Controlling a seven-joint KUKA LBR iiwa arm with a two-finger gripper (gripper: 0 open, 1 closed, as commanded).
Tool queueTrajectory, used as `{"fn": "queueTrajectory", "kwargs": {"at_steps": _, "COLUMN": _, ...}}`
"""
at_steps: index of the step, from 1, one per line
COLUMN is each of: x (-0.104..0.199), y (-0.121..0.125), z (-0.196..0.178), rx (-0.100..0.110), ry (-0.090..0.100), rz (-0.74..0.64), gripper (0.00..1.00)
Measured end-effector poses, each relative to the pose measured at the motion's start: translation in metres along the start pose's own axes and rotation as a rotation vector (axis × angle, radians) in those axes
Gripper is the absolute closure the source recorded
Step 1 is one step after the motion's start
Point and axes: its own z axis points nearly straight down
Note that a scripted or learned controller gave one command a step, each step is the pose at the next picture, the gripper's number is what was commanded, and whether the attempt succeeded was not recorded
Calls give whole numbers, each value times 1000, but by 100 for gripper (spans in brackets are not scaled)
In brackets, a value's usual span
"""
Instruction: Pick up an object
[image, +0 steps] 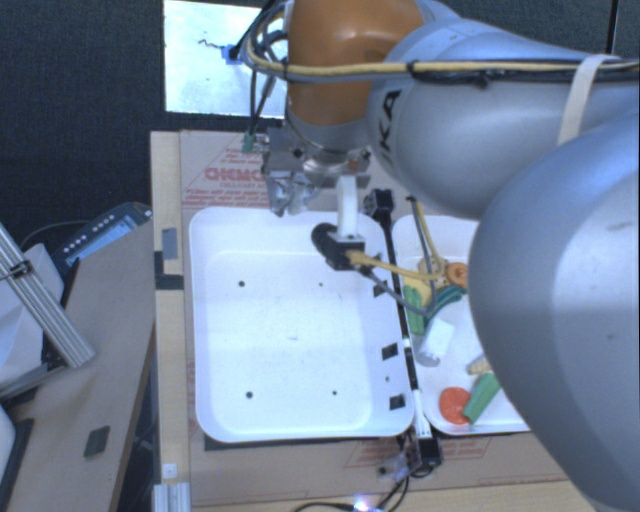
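Claw (284, 200) hangs over the far rim of the left bin (290, 340), close to that bin's far right corner as you see it. State of claw: you cannot tell whether it is open or closed, since the wrist and the slant of the view hide that. The orange band (340, 50) is directly above the claw. The grey arm (520, 200) runs off from it to the view's right and covers much of the right bin (452, 232).

Pickable things: all that you can see lie in the right bin, well apart from the claw, to its right and nearer you.
- Nearest the claw is an orange piece (457, 272).
- Further from the claw is a green piece (428, 300), then a pale block (437, 342). You cannot tell whether these two touch or only lie beside each other.
- Furthest from the claw, at the near rim, is a red disc (454, 404) with a green stick (483, 394) touching its right side.

Below the claw and toward you, the left bin's floor shows white with a few small dark dots (242, 284). Both bins rest on a cardboard sheet (215, 170) with red print. The sheet shows just behind the claw and lies on the tabletop (170, 380).

Well to the claw's left, off the sheet, are a grey handset (105, 232) with a blue screen and a metal rail (45, 310).
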Motion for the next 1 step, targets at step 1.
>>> {"fn": "queueTrajectory", "kwargs": {"at_steps": 1, "x": 1, "y": -43, "z": 23, "rx": 8, "ry": -2, "rz": 3, "gripper": 100}}
